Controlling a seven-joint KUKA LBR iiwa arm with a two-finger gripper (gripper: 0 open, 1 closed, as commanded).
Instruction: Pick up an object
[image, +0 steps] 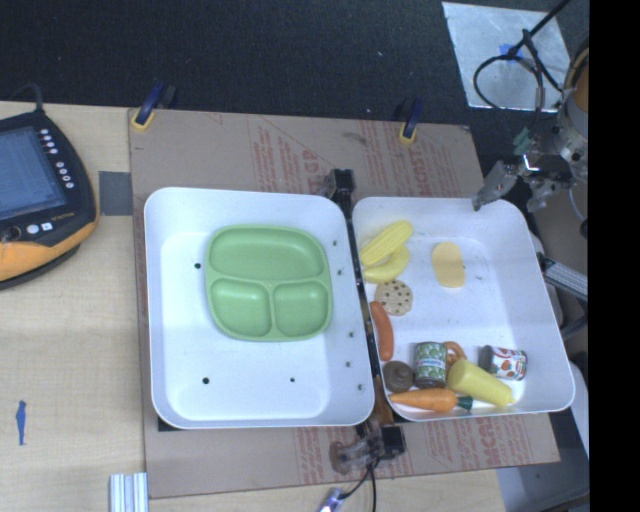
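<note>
The right bin (520, 290) holds several toy foods. A yellow corn cob (386, 239) lies over a yellow banana-like piece (390, 266), with a speckled cookie (394, 296) and a pale yellow chip (448, 265) nearby. Along the front are an orange sausage (381, 330), a green can (430, 363), a brown lump (398, 375), a carrot (428, 402), a yellow bottle (481, 384) and a red-and-white can (506, 362). My gripper (520, 190) hangs above the bin's far right corner, open, with nothing between its fingers.
The left bin (180, 380) holds a green divided plate (270, 281). A teach pendant (35, 195) lies at the bench's left edge. Clamps (148, 105) pin the cardboard sheet at the back. Black cables (510, 70) loop behind the arm.
</note>
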